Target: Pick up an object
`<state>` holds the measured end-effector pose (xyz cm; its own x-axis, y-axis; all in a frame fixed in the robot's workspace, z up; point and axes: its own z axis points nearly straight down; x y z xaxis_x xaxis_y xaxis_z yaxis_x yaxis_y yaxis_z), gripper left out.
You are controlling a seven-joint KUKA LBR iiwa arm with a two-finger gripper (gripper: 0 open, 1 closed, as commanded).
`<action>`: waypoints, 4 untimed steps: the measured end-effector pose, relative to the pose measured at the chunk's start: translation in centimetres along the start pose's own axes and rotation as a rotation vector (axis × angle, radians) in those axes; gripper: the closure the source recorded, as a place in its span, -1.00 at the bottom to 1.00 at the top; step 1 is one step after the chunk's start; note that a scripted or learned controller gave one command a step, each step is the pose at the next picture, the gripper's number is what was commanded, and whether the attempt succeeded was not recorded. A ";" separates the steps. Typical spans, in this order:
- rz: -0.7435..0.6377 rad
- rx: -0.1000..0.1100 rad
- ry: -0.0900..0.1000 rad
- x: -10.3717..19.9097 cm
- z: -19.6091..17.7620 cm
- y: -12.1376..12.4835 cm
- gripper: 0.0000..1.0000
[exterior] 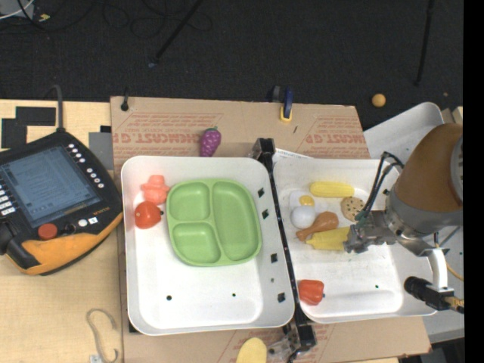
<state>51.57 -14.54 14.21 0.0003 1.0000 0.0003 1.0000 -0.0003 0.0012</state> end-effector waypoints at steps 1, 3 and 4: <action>0.000 0.000 0.000 0.1 -6.0 -0.7 1.00; -0.004 0.005 0.003 4.7 -9.3 -1.7 1.00; -0.003 0.004 0.002 7.4 -9.5 -1.3 1.00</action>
<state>50.30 -7.17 23.68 -0.0023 1.0000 0.0018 1.0000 0.0023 -0.0023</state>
